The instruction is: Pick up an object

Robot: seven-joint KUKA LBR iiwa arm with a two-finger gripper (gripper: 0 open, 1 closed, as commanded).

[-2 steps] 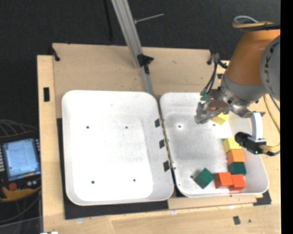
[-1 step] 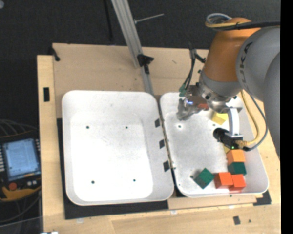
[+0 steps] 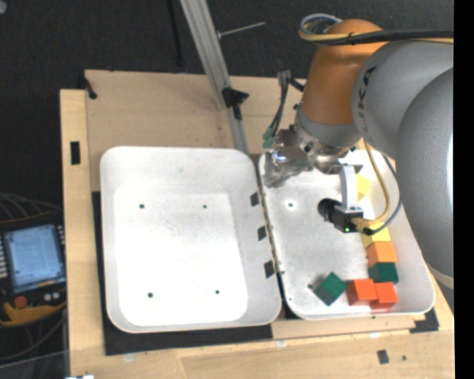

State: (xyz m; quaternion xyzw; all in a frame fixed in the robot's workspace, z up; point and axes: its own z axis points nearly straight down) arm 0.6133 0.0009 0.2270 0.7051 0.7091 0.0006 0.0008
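Probably lab: robot arm (image 3: pixel 379 77), bins (image 3: pixel 178 235), teach pendant (image 3: pixel 28 263).

The wooden bench (image 3: pixel 142 109) bears two white bins (image 3: pixel 182 235) side by side.

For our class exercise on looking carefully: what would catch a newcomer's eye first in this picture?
The big grey arm with its orange band fills the upper right, reaching down over the right bin. Next come the bright blocks along that bin's near right edge: orange ones, a green block and some yellow. The left bin is a broad white patch.
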